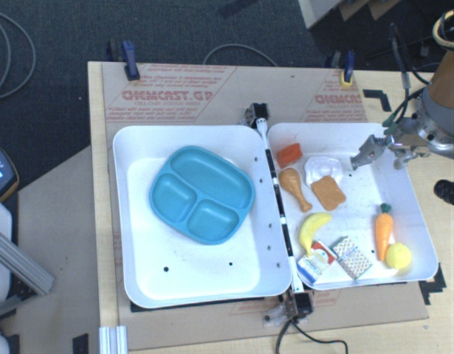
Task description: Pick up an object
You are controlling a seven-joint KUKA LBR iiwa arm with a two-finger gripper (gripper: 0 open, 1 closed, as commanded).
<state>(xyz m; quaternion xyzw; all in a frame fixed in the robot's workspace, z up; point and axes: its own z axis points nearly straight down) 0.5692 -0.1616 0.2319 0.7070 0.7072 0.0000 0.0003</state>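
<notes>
**Approach under way, nothing yet gripped**

The gripper is seen above the upper right part of the right bin, reaching in from the right edge. Whether its fingers are apart or together cannot be told from this view, and nothing is seen between them. The step in hand is judged to be the approach, with no object yet selected by contact.

The candidate objects are all in the right bin. Nearest the gripper, just to its left, a crumpled white wrapper is found, with a brown bread slice touching its lower edge. Further left of the gripper lie a chicken drumstick and an orange-red block. Well below the gripper are a carrot, a lemon, a banana, a patterned packet and a small carton.

A blue divided plate sits in the left bin, well to the left of the gripper.

For the next move, a descent over one isolated item would be called for; the carrot looks the least crowded.
</notes>
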